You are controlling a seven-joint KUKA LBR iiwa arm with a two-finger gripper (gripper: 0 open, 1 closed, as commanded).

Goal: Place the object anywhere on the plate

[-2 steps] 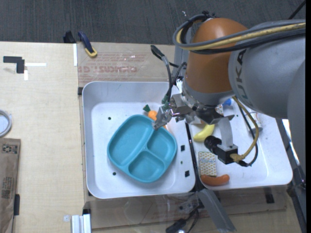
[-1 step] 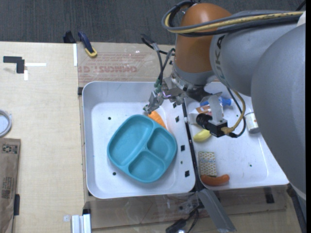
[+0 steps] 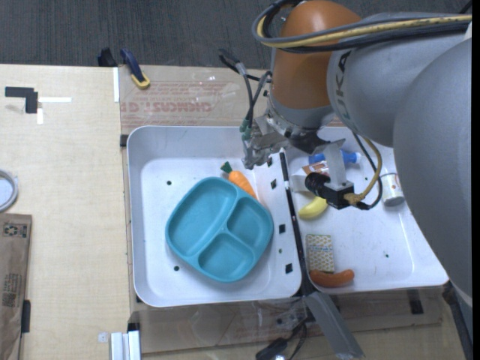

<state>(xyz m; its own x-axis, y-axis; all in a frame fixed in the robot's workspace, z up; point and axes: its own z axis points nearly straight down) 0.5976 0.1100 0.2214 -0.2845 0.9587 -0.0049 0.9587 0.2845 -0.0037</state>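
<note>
A blue plate (image 3: 218, 229) with three compartments lies in the left bin (image 3: 150, 223). An orange toy carrot (image 3: 241, 181) with a green top lies in that bin at the plate's upper right rim, touching or just beside it. My gripper (image 3: 255, 156) hangs directly above the carrot's right side, near the divider between the bins. The arm's orange band and grey body cover the area above it.
The right bin (image 3: 390, 253) holds a yellow banana (image 3: 313, 208), a patterned sponge (image 3: 320, 252), a red sausage (image 3: 331, 278), a blue and white item (image 3: 337, 158) and a silver cylinder (image 3: 391, 188). A clamp (image 3: 135, 71) sits on the cardboard behind the bins.
</note>
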